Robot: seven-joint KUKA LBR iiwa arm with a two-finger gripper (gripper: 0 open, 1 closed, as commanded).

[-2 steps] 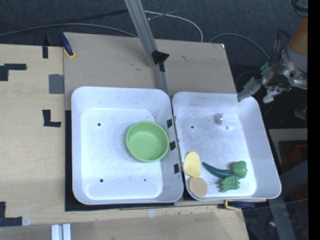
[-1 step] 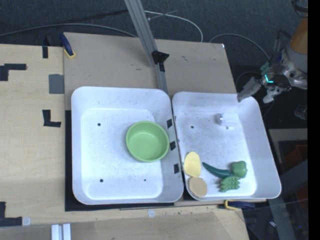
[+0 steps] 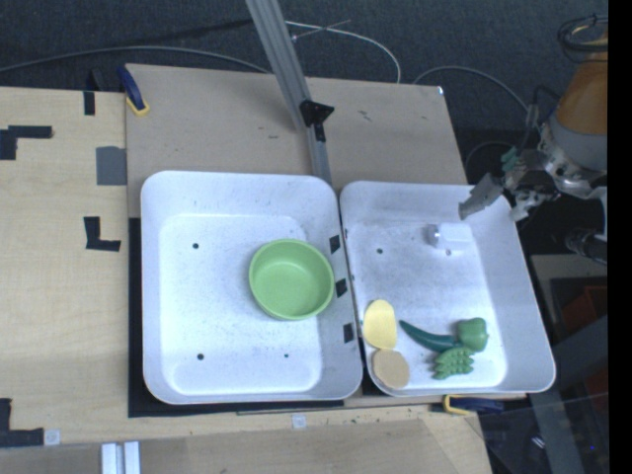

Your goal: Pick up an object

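Observation:
My gripper (image 3: 499,205) hangs over the upper right rim of the right bin (image 3: 513,265), open, with nothing between its fingers. Several small objects lie along that bin's front edge, well below the gripper. They are a yellow piece (image 3: 380,324), a tan round piece (image 3: 391,368), a long dark green piece (image 3: 427,336), a green round piece (image 3: 473,332) and a bumpy green piece (image 3: 453,363). A small grey item (image 3: 433,233) lies near the bin's middle, left of the gripper. A light green bowl (image 3: 290,279) sits in the left bin (image 3: 168,265).
A grey pole (image 3: 281,57) slants down from the top to the ridge between the bins. Cables (image 3: 365,38) run over the dark floor behind the bench. A blue and yellow clamp (image 3: 132,92) sits at the board's back left corner.

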